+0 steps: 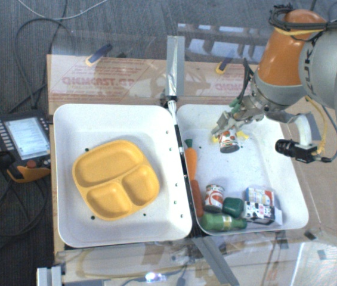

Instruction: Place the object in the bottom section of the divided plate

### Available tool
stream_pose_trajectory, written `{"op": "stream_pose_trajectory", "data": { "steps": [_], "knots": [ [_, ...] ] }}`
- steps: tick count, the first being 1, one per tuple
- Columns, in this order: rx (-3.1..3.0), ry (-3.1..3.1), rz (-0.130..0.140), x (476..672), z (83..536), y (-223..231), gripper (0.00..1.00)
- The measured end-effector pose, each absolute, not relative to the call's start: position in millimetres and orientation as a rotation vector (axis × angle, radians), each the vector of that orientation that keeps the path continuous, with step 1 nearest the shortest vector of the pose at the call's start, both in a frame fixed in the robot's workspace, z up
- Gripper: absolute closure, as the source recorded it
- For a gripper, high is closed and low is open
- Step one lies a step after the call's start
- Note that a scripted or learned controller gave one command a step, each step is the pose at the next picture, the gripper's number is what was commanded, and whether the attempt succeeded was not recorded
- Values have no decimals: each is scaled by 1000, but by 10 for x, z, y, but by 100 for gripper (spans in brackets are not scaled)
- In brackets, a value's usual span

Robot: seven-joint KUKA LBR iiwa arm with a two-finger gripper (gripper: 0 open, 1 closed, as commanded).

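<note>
A yellow divided plate [111, 162] lies in the left white bin [67, 219]. It has one large section at the top and two smaller ones below, all bare. My gripper [231, 126] hangs over the upper part of the right bin [287, 183]. Directly under it is a small can with a red and white label [229, 143], with yellow bits beside it on the bin floor. Whether the can is touched or held cannot be made out.
An orange carrot [190, 159] lies along the right bin's left wall. At that bin's front sit another small can [214, 196], a green block [234, 206], a green bottle [222, 222] and a patterned box [259, 202]. A handheld pendant [22, 139] rests left of the bench.
</note>
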State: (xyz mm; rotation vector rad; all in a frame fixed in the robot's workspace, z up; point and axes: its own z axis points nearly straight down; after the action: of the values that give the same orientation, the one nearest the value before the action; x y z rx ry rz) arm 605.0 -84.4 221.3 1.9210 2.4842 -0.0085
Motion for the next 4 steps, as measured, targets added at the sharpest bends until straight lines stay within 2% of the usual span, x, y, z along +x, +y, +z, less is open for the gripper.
{"op": "stream_pose_trajectory", "data": {
  "steps": [1, 2, 3, 4],
  "knots": [
    [1913, 2491, -4, 6287, 2172, -160, 100],
    [1534, 2742, -4, 6364, 1896, 413, 100],
    [1023, 2972, 0, 6293, 1699, 1312, 100],
    [1317, 2852, 0, 6462, 1849, 1232, 100]
  ]
}}
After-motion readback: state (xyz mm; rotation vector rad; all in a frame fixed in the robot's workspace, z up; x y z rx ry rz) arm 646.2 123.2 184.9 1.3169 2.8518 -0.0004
